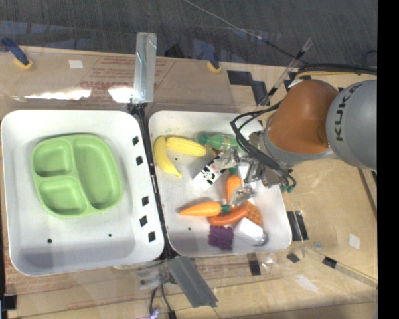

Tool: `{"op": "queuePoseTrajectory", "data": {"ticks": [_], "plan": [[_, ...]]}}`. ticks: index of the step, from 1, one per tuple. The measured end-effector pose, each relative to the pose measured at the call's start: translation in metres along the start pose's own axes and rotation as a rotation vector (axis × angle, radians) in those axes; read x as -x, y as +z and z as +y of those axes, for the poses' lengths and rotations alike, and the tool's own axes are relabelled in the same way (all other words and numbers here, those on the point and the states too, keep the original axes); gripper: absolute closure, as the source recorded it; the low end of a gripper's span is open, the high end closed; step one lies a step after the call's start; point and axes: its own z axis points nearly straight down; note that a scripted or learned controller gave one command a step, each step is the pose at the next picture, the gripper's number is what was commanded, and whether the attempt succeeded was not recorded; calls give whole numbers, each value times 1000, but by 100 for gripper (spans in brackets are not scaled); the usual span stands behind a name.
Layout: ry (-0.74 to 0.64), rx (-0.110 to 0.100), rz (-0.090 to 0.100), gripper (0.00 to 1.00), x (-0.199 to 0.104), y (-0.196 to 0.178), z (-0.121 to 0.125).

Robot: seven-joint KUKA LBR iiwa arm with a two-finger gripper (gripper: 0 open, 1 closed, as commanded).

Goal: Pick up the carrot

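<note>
An orange carrot (199,209) with a green stem end lies flat in the right bin (186,121), near its front middle. My gripper (241,173) hangs low over the bin's right part, up and to the right of that carrot. A second small orange piece (232,187) stands right under the gripper, touching or very close to it. The grey arm with its orange band (302,118) reaches in from the right and hides the bin's right wall.
A yellow banana (163,157), a corn cob (186,146) and a green item (216,139) lie at the right bin's back. A red-orange piece (236,216), a purple item (220,236) and a white block (249,230) crowd the front. The left bin holds a green divided plate (76,173).
</note>
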Motion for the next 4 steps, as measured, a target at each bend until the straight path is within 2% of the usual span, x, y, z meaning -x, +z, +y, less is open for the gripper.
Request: {"op": "queuePoseTrajectory", "data": {"ticks": [2, 3, 4], "plan": [[25, -2, -3, 0, -11, -1, 0], [30, -7, -2, 0, -20, -1, 13], [23, -11, -16, 100, -14, -17, 13]]}}
